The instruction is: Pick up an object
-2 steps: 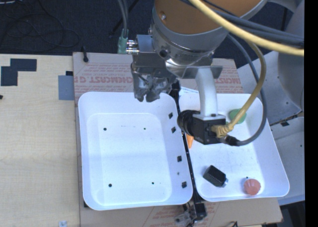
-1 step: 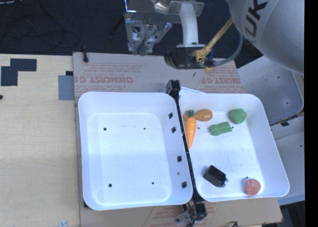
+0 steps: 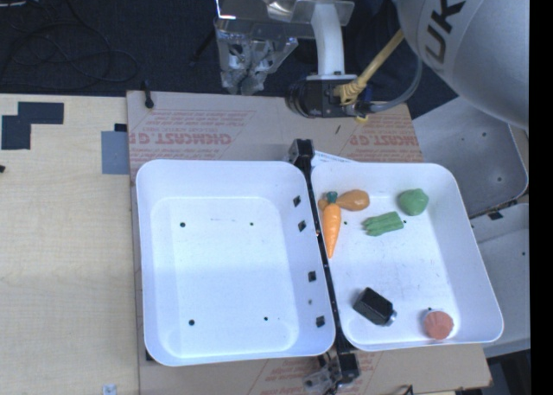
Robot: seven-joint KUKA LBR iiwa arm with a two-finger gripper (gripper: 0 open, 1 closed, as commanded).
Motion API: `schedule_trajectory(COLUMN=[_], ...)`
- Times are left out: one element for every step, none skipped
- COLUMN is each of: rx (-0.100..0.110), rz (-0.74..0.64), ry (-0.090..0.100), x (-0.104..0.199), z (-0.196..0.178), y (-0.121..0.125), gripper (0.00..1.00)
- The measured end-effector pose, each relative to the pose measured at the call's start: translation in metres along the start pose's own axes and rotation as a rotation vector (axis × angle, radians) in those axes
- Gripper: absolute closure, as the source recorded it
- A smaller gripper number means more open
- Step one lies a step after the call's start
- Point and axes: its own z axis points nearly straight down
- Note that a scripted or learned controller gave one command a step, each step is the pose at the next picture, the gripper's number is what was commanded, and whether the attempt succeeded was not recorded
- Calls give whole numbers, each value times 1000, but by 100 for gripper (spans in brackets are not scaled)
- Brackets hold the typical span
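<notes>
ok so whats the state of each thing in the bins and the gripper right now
carrot: lying flat by the right bin's left wall
orange piece: lying at the carrot's top
green round piece: resting loose
green long piece: lying flat
black block: lying tilted
red ball: near the front corner
gripper: raised behind the bins, holding nothing

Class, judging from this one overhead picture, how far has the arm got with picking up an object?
Done: nothing lifted. The orange carrot, green round piece, black block and other items lie in the right white bin. In hand: the gripper hangs above the bench, behind the bins. Left: descend, grasp, lift.
</notes>
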Motion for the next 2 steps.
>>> schedule_trajectory(rx=[0,-1], rz=[0,4], ry=[0,-1], x=[0,-47], z=[0,0], y=[6,63], gripper=[100,100])
